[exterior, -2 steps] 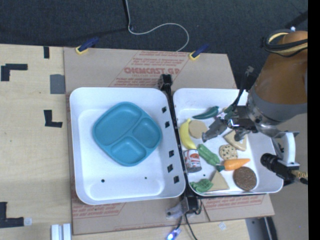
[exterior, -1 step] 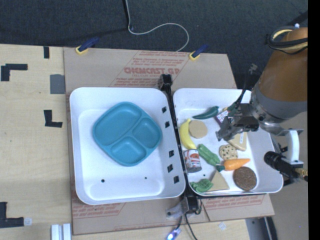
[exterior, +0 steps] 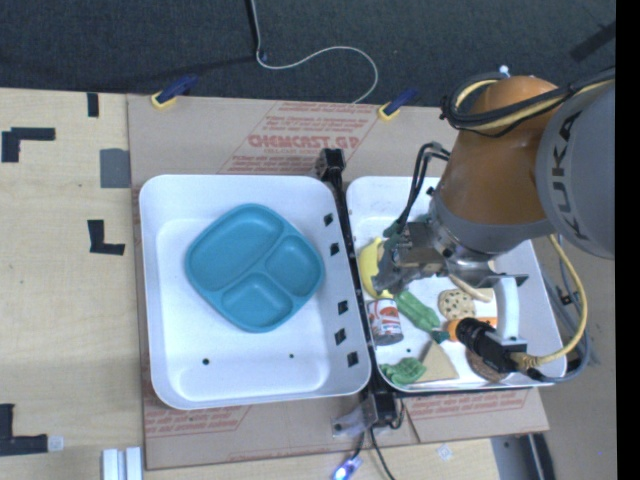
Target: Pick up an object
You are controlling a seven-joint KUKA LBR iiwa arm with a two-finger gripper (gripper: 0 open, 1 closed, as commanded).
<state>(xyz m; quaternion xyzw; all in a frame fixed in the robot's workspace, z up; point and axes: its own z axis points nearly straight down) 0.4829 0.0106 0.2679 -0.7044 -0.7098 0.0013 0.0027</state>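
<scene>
Desk, cardboard-topped: two white bins. Left bin (exterior: 160, 268): blue divided plate (exterior: 255, 266). Right bin (exterior: 385, 193): yellow piece (exterior: 370, 263), green piece (exterior: 420, 311), small can (exterior: 386, 321), beside the gripper (exterior: 400, 265). Jaws' state: cannot tell. Nothing visibly lifted; pick outstanding.

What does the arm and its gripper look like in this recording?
The arm is bulky and rounded, grey with a broad orange band above the wrist and dark "KUKA" lettering on the grey shell. Black cables loop over the orange part, and a yellow one trails at its right. The gripper is a dark metal assembly.
</scene>
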